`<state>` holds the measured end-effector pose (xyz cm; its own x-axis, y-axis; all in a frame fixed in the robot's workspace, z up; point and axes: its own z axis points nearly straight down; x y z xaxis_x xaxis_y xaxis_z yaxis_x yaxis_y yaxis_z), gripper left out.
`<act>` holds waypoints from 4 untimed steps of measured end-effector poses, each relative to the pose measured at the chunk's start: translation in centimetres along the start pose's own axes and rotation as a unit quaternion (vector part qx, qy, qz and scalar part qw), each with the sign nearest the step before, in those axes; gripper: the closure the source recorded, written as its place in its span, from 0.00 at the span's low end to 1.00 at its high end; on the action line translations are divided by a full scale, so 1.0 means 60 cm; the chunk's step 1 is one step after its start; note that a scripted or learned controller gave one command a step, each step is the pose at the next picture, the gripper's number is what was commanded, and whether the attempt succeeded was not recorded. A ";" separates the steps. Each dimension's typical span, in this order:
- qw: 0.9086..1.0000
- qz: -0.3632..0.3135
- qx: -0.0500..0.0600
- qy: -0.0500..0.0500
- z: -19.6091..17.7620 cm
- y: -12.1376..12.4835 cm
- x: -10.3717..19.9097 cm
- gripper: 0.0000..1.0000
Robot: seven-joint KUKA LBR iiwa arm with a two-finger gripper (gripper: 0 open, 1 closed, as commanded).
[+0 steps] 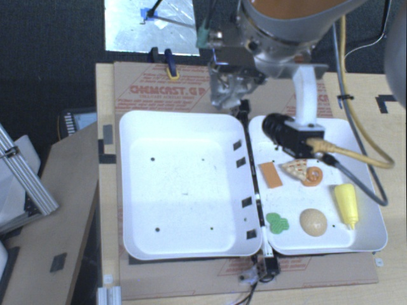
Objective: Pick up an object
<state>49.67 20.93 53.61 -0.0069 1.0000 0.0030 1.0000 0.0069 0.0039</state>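
Observation:
My gripper (230,99) hangs over the back rim where the two bins meet, with nothing seen in it. All the objects lie in the right bin (372,237): an orange block (271,175) near the divider, a pizza slice (294,168), an orange ring-shaped piece (312,176), a yellow corn-like piece (346,204), a beige round piece (313,222) and a small green piece (276,222). The gripper is behind and to the left of them, apart from each one.
The left bin (127,189) lies beside the right one, with black clips (248,202) along the shared divider. Cardboard (165,89) lies under both bins. A metal sheet (149,18) is at the back left, and a yellow cable (356,154) crosses the right bin's back.

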 end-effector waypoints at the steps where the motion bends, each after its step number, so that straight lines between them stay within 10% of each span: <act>1: 1.000 0.000 0.001 0.000 0.002 0.001 0.044 1.00; 2: 1.000 0.001 0.001 -0.001 0.002 0.001 0.042 0.00; 3: 1.000 0.000 0.000 0.000 -0.017 0.002 0.042 1.00; 4: 1.000 0.000 0.000 0.000 -0.017 0.002 0.042 0.00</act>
<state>49.74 23.46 54.62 -0.0073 1.0000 0.0032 1.0000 0.0073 0.0034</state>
